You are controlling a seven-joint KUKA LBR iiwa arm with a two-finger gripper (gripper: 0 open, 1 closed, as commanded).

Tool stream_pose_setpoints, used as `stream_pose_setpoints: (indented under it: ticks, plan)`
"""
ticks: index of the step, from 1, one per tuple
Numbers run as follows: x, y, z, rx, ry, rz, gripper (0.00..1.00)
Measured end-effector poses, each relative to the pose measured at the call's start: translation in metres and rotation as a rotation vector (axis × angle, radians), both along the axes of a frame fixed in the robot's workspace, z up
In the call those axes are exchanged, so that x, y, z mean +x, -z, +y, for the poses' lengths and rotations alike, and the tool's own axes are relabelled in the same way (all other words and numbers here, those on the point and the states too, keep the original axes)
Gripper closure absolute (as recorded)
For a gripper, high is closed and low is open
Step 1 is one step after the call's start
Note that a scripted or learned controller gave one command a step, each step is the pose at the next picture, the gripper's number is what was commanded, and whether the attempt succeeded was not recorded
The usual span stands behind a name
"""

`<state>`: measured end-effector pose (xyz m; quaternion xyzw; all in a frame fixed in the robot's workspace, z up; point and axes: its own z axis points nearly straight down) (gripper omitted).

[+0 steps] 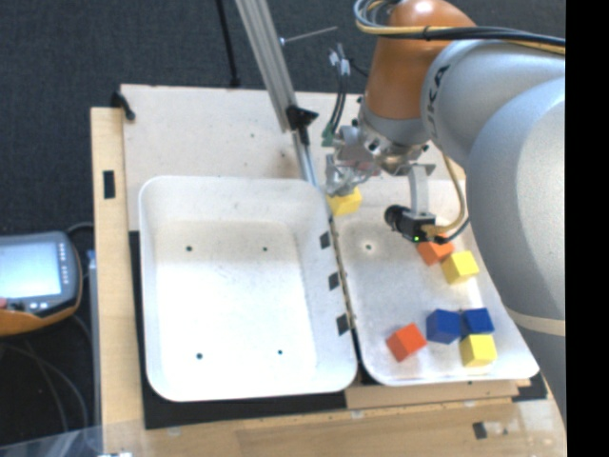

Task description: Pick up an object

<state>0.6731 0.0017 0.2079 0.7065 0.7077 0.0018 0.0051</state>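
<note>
My gripper (pixel 344 190) hangs over the far left corner of the right bin (pixel 381 255), near the wall between the two bins. A yellow block (pixel 345 202) sits between its fingers, held above the bin floor. In the right bin lie an orange block (pixel 435 249) and a yellow block (pixel 460 267) near the arm. Closer to the front edge are an orange block (pixel 406 341), two blue blocks (pixel 444 326) (pixel 477 320) and a yellow block (pixel 478 350).
The left bin (pixel 228 284) stands beside the right one. A slanted aluminium post (pixel 271 65) rises behind the bins, close to the gripper. A small screen device (pixel 36 274) lies off the bench at the left.
</note>
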Motion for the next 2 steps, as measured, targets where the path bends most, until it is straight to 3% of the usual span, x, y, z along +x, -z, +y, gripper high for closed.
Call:
stream_pose_setpoints:
  ticks: [1,2]
  plan:
    - [-0.0096,-0.0785,-0.0842,0.0,0.008,0.0,1.0]
    - [-0.0101,-0.0731,-0.0797,0.001,0.001,0.009,0.0]
